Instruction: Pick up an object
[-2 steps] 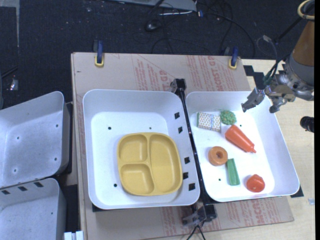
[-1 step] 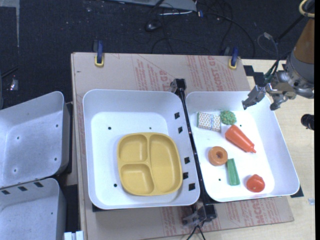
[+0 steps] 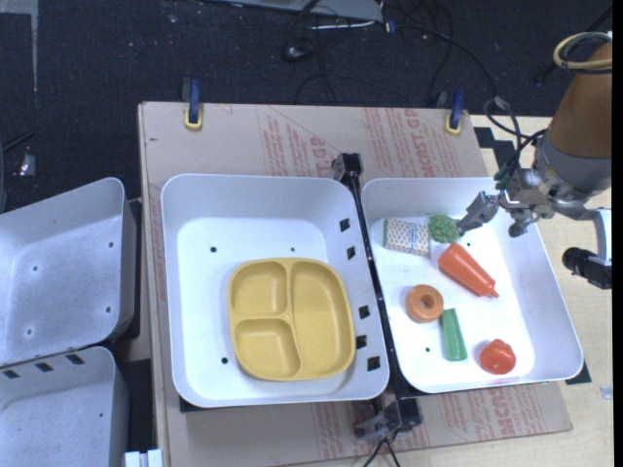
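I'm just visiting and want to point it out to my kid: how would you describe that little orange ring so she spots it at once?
Look at the right white bin, the one with the toys. Near its middle, left of centre, lies the orange ring, just above the green stick and below the carrot. It is the only round piece with a hole through it.

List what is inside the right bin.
In the right bin: a carrot, a small broccoli piece, a patterned packet, an orange ring, a green stick and a red piece. The gripper covers little.
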### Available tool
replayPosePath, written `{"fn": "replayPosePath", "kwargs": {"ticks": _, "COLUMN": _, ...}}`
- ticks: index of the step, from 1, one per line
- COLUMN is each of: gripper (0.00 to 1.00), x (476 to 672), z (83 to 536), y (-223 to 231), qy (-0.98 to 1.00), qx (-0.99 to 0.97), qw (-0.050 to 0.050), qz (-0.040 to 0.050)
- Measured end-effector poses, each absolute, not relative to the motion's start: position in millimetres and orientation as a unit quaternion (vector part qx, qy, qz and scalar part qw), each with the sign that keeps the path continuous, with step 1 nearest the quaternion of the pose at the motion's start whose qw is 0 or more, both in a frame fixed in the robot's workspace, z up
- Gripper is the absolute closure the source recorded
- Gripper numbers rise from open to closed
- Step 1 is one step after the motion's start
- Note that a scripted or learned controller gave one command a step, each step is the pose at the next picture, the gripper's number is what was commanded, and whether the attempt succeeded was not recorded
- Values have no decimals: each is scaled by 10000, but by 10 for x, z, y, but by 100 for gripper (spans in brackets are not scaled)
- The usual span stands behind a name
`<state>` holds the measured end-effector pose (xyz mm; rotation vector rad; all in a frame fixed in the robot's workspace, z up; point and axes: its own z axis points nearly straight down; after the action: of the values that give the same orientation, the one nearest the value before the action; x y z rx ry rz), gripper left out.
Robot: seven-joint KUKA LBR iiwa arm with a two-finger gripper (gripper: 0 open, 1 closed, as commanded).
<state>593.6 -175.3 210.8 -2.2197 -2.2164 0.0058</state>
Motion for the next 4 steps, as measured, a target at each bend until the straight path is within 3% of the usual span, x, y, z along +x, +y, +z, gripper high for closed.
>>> {"fn": "replayPosePath", "kwargs": {"ticks": 2, "gripper": 0, "x": 5895, "z": 1036, "y": -1623, "qy": -7075, "qx": -7067, "qw": 15, "qz": 9}}
{"fn": "replayPosePath", "kwargs": {"ticks": 3, "gripper": 100, "x": 5906, "z": 1171, "y": -1627, "qy": -7070, "qx": -7072, "qw": -7, "qz": -3}}
{"fn": "replayPosePath", "kwargs": {"ticks": 4, "gripper": 100, "x": 5824, "z": 1686, "y": -1599, "qy": -7070, "qx": -7072, "qw": -27, "qz": -14}}
